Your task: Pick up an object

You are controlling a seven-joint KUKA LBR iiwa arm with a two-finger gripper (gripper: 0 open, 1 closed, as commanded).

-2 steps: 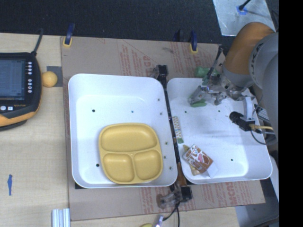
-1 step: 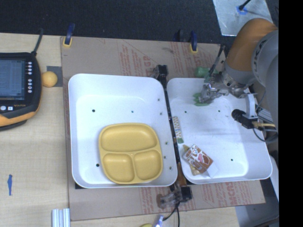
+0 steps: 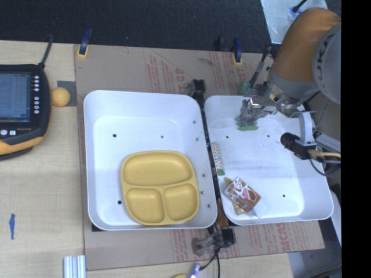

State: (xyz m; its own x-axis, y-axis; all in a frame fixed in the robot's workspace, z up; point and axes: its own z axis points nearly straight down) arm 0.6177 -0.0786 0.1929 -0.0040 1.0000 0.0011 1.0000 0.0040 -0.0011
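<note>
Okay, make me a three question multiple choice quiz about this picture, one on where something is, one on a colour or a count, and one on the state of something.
1. Where does the yellow divided tray lie?
A. In the left bin
B. In the right bin
C. On the bare bench

2. How many compartments does that tray have?
A. Two
B. Three
C. Five

3. How does the snack packet lie?
A. Lifted in the air by the tool
B. Flat on the floor of the right bin
C. On top of the tray

Answers: 1 A, the tray sits on the left bin's floor. 2 B, one wide section above two smaller ones. 3 B, the packet rests near the right bin's front edge, while the tool is at the far end.
</note>
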